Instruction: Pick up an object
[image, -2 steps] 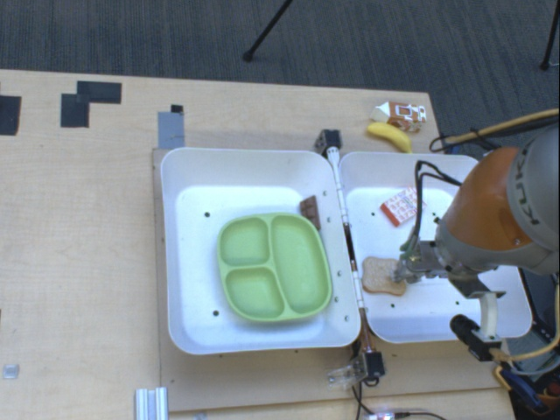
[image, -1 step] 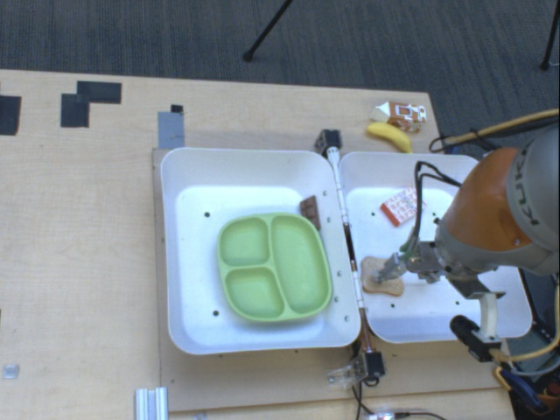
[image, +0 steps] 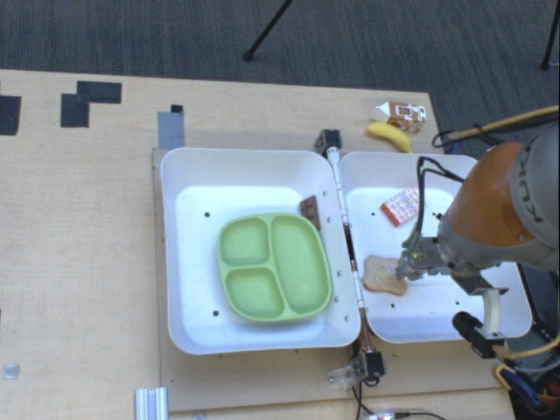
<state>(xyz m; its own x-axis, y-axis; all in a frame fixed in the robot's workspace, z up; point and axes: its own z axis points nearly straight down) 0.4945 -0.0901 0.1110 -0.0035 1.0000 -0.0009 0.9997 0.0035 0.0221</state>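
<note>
We are looking down on two white bins side by side; the left bin (image: 188, 261) is holding a green divided plate (image: 274, 268) with three compartments, lying flat and slightly turned, and a small brown piece (image: 309, 207) is sitting just beside its upper right corner against the bin wall. The right bin (image: 376, 318) is holding what we are taking as the likely target, a toast-like slice (image: 382, 275): tan, flat, rounded edges, pale face with a darker crust line, lying near the bin's left wall. A small red-and-white packet (image: 401, 206) is lying further up in the same bin, apart from the slice. The gripper (image: 411, 263) is hanging low at the slice's right edge, arm reaching in from the right, so we are judging this as a descent onto or a grasp try at the slice; the low flat shape is probably making it hard to pinch from above. We cannot tell how the pincer is standing, as the wrist is blocking it, and we are not seeing the slice lifted. Outside the bins, a banana (image: 388, 135) and a small carton (image: 404, 112) are resting on the bench (image: 79, 261) above the right bin, out of play.
</note>
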